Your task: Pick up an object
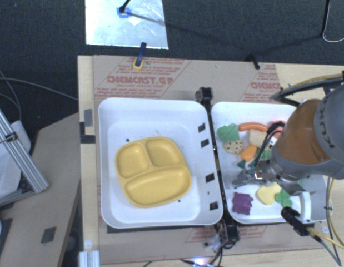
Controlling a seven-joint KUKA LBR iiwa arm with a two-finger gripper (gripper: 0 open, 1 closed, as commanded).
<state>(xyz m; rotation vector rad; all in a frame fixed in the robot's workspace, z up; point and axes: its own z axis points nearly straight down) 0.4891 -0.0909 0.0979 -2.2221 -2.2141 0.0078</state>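
Observation:
The right bin (224, 216) holds several toy foods. A green leafy piece (228, 132) and a speckled cookie (234, 146) lie at its far left, with a red sausage (252, 127) behind them. An orange piece (249, 152) sits mid-bin. A purple grape bunch (242, 203), a pale yellow piece (267, 194) and a small green piece (285, 198) lie near the front. My gripper (247, 177) hangs low over the middle of this bin, between the orange piece and the grapes. The arm's grey and orange wrist covers the bin's right part.
The left bin (110, 204) carries a yellow divided plate (153, 171). A black divider with clips (212, 149) runs between the bins. Cardboard underlies both. A metal frame (16, 154) stands at the left, and cables trail at the bench's front right.

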